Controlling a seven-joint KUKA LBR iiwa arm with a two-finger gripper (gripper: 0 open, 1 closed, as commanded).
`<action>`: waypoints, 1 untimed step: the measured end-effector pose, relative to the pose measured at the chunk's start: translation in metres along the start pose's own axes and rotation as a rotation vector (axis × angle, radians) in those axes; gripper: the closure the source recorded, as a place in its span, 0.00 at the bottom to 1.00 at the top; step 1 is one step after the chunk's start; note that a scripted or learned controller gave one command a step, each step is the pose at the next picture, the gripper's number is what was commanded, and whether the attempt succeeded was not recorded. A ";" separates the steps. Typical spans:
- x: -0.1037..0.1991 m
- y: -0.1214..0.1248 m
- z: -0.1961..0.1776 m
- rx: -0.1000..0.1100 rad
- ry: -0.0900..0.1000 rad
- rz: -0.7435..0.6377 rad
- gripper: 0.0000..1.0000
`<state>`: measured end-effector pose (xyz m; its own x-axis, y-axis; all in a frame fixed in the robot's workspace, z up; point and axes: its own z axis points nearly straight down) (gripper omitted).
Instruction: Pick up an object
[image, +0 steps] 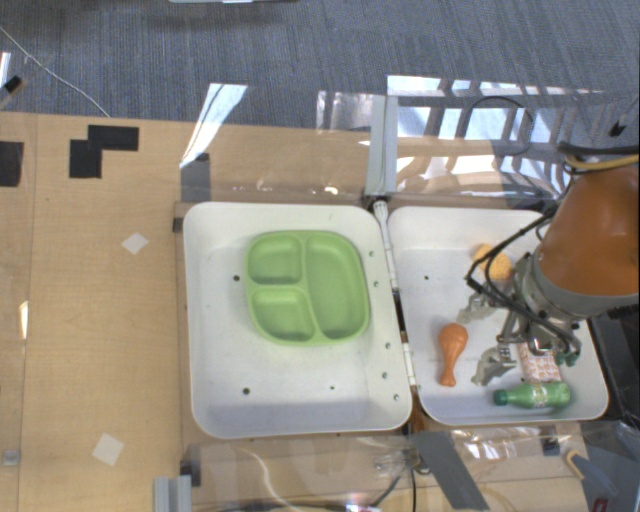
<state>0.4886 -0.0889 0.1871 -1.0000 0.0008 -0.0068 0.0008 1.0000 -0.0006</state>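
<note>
My gripper (486, 340) hangs low over the right bin (430, 400), under the grey arm with its orange band. Its two metal fingers (489, 370) stand apart, open, and nothing shows between them. Just left of the fingers lies an orange toy drumstick (452, 351), apart from them. A green bottle (532, 397) lies on its side near the bin's front edge, below the gripper. A small pink and white packet (540, 367) sits right above the bottle. A yellow-orange object (492, 262) lies at the back of the bin, partly hidden by the arm and its cables.
The left bin (215, 400) holds a green divided plate (305, 287) near its middle. A raised divider (393, 290) separates the two bins. Metal framing and clear panels stand behind the bins.
</note>
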 end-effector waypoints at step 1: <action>-0.039 -0.060 0.096 0.003 -0.013 0.071 0.00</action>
<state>0.5282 -0.1495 0.0910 -0.9972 0.0715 -0.0201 0.0715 0.9974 -0.0024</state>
